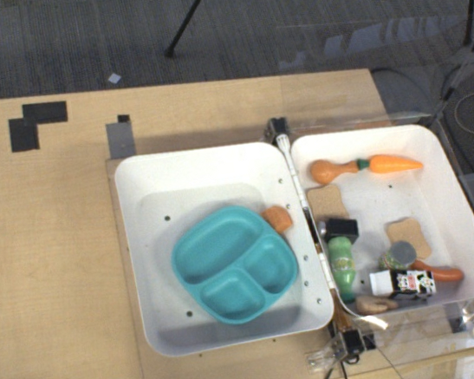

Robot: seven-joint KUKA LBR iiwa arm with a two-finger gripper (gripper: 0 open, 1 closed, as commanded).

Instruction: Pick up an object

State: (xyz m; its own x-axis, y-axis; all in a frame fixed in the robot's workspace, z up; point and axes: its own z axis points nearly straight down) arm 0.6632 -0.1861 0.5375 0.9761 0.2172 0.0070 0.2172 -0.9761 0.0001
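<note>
Jaws: I cannot tell their state. Pickable things crowd the right bin (448, 198): an orange carrot (394, 164) and green bottle (343, 266) lie loose, while the teal plate (234, 264) sits in the left bin (146, 197).

- You have a flat, light-brown wooden bench top (57, 279) carrying everything here.
- On it sit two shallow white plastic bins side by side — the left bin (139, 242) and the right bin (456, 188) — with their inner walls touching along the middle.
- A small black clamp (277, 127) stands on the bench at the far end of that seam.
- Toward the far left corner you see black L-shaped tape marks (35, 123) stuck flat on the wood.
- A grey metal bracket (120, 137) stands just beyond the left bin's far corner.
</note>
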